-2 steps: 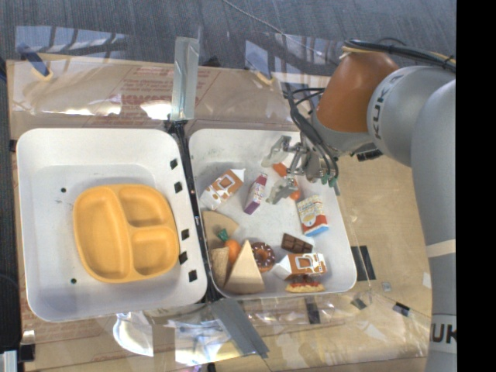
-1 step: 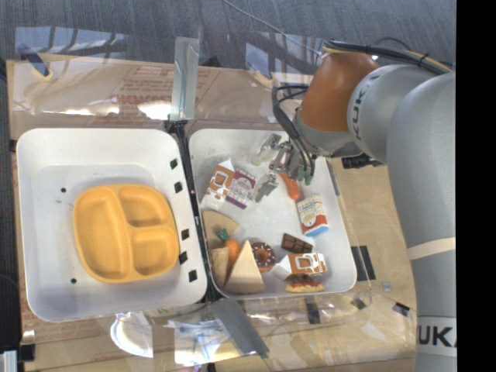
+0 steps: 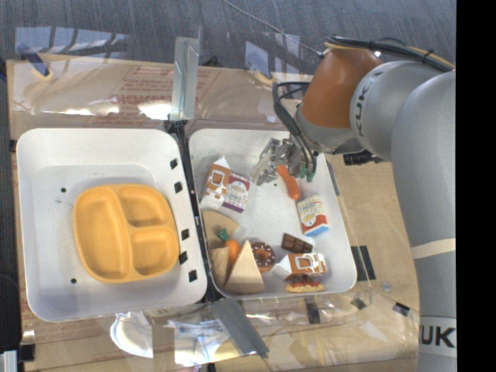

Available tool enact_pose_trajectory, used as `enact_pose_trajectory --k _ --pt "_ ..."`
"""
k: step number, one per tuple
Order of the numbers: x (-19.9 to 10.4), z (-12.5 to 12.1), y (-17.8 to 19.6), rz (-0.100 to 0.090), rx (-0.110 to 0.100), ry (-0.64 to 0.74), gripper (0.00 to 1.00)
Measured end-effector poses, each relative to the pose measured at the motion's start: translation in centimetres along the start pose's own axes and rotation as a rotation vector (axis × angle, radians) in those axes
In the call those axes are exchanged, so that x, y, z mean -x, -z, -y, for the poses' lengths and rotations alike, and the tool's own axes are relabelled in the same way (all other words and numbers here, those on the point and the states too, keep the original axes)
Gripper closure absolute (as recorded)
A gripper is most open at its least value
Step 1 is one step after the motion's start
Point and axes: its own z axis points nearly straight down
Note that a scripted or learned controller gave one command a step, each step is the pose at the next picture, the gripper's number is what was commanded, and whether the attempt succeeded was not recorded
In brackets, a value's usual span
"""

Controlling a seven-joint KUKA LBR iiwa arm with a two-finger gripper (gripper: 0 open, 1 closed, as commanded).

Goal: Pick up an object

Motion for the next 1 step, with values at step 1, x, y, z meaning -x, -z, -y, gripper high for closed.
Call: enact_pose_trajectory --k 1 --pt "-5.65 -0.54 13.29 0.003 0.000 -0.300 1.00"
